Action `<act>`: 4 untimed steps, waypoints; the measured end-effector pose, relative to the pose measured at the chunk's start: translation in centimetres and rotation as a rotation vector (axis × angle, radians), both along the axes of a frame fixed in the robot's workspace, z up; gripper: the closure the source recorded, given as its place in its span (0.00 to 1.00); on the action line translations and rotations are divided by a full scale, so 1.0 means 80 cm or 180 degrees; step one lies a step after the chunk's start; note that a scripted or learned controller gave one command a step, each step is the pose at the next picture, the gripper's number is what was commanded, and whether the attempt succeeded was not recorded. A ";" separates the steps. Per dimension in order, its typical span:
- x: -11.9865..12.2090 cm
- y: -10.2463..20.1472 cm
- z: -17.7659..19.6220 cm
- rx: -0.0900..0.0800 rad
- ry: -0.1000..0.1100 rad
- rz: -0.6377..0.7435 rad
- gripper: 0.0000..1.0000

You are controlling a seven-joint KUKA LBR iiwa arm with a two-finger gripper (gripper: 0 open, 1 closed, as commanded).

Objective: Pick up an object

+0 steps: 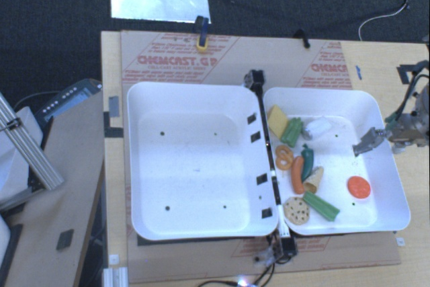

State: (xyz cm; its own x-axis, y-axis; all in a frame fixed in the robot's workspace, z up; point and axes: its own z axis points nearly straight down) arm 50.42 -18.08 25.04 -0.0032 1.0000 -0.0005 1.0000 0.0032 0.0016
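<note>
The gripper [369,141] hangs over the right edge of the right bin [386,212], and the left bin [195,228] lies well apart to its left. Near its left sits the cup [321,126], and beyond that the pepper [307,162], carrot [297,174] and pretzel [283,157] crowd by the divider. Just below it lies the tomato slice [359,187]; the cookie [295,210] lies farther left and nearer the camera.

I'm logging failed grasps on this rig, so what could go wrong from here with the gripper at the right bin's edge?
1. The gripper sits by the right bin's rim; a straight descent might clip the wall.
2. The toys crowd the left side: the carrot, dark green pepper and pretzel lie close together, so a grasp may catch two or slip.
3. The red disc lies flat and alone, probably hard to pinch.
</note>
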 end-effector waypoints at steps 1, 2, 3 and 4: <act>0.001 0.000 0.014 -0.0003 -0.0012 0.0012 1.00; -0.023 0.092 -0.061 0.0017 0.0020 0.0022 1.00; -0.023 0.096 -0.120 0.0007 0.0018 -0.0005 1.00; -0.022 0.087 -0.137 0.0004 0.0009 -0.0006 1.00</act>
State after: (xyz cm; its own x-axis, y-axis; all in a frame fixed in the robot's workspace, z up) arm 48.63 -11.09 14.06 -0.0013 1.0000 0.0006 1.0000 0.0013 -0.0012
